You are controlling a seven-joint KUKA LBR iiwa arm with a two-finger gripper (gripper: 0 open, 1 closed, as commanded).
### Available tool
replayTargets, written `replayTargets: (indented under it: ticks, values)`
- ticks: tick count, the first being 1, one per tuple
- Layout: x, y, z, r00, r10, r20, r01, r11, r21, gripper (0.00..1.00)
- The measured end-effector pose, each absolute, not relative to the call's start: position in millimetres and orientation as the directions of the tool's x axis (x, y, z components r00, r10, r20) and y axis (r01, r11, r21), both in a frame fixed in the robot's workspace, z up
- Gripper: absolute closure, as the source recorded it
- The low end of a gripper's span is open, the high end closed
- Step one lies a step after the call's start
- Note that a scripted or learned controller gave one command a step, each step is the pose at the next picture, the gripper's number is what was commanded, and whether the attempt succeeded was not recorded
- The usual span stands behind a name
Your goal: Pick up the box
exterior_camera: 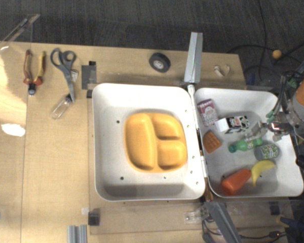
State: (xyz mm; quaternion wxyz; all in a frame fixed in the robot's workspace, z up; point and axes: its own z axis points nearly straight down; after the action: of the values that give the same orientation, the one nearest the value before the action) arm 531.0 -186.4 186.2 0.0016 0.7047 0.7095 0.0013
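1. Leftmost, on the bare bench, lie red-handled pliers (33,71) and scissors (66,67); both are well apart from the work and need no attention.
2. Next comes the left bin (104,135), bearing a yellow divided tray (154,140); nothing in it concerns this step.
3. Across the divider, the box (208,111) lies flat in the right bin (289,186), near its upper-left corner, close to the wall. Just below it sits an orange block (211,142); to its right, a small black-and-white carton (234,123).
4. Further right lie a green bottle (244,145), a banana (262,167) and a red-orange item (236,181).
5. At the right side the gripper (273,127) hangs over the bin, near the bottle; whether its fingers are spread or closed I cannot tell.
6. To do this well, I judge the arm should travel left over the carton, line its fingers across the box's narrow sides, and descend straight, keeping off the bin wall and the orange block.
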Motion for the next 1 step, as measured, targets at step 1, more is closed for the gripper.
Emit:
replayTargets:
  ticks: [1]
  values:
    - [575.4, -142.8, 94.7, -0.046, 0.999, -0.002, 0.999, 0.046, 0.008, 0.00]
